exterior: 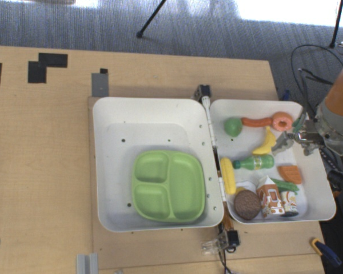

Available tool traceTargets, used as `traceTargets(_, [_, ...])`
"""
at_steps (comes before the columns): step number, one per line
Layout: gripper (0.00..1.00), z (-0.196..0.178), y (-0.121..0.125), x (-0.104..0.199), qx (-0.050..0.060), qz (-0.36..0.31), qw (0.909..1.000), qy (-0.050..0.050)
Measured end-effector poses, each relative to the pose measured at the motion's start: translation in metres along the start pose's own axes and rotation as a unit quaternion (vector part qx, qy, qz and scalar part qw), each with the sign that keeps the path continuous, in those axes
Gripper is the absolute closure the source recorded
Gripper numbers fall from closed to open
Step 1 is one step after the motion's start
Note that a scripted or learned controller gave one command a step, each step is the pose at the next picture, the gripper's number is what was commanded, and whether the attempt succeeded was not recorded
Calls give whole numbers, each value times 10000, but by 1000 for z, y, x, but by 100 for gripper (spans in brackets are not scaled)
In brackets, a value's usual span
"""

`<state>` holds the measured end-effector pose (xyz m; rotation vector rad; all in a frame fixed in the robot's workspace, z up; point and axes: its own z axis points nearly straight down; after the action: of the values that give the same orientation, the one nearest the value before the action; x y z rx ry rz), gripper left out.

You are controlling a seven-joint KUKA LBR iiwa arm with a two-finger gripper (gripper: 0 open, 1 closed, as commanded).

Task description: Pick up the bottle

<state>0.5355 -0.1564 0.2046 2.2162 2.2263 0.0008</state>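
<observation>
Hovering over the right edge of the right bin [314, 207], the end effector [287, 140] reaches in from the right on a grey arm [337, 119] with an orange band; its metal tip sits just right of the banana and below the doughnut, and whether it is spread or pressed together cannot be told from this slanted view. Nothing shows gripped in it.

Left of and slightly nearer than the end effector, the bottle [254, 164] lies on its side near the middle of the right bin, a small green bottle with its darker cap pointing left. It is apart from the end effector. A yellow banana [266, 142] lies just beyond it, tilted, its lower end close to the bottle. Farther back are a green round fruit [233, 126] and an orange sausage-like piece [256, 121] that runs right to a pink-orange doughnut [282, 121]. Left of the bottle, along the bin's left wall, lies a yellow corn cob [227, 175]. Nearer are a brown round cookie [247, 204], a white and orange carton [270, 198], an orange slice-like piece [290, 173] and a green pod-shaped piece [286, 184], crowded together.

Beside it on the left, the left bin [120, 124] holds a light green divided plate [168, 185] with three compartments, set toward its near side. Both bins rest on the tan wooden surface [40, 170], which carries a few black marks [46, 66] at its far left.
</observation>
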Motion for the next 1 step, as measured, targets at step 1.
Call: traceTargets(1, [0,118,33,44,-20,-211,9998,-2])
